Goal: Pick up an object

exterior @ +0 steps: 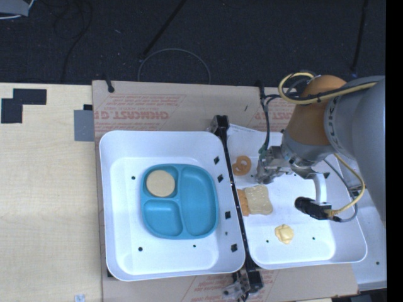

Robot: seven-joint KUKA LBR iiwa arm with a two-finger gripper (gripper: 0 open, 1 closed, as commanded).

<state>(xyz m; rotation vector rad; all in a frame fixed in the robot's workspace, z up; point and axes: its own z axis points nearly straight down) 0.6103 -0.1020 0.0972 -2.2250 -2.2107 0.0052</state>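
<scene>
Item: pale wooden bench (44, 187), cardboard sheet (157, 106), two white bins. Right bin (340, 247): gripper (269, 168), grip state indeterminable, above tan toast slice (258, 200). Black carpet (189, 24) beyond.

Light falls evenly from above me, bright on the two shallow white plastic bins (119, 168), which nearly wash out. The dark carpeted floor (189, 24) behind stays dim. Shadows are soft and faint; the picture is slightly grainy.

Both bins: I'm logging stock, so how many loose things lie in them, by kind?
Blue tray: 1
Round cracker: 1
Pretzel ring: 1
Toast slice: 1
Orange piece: 1
Yellow lump: 1
Total: 6
</scene>
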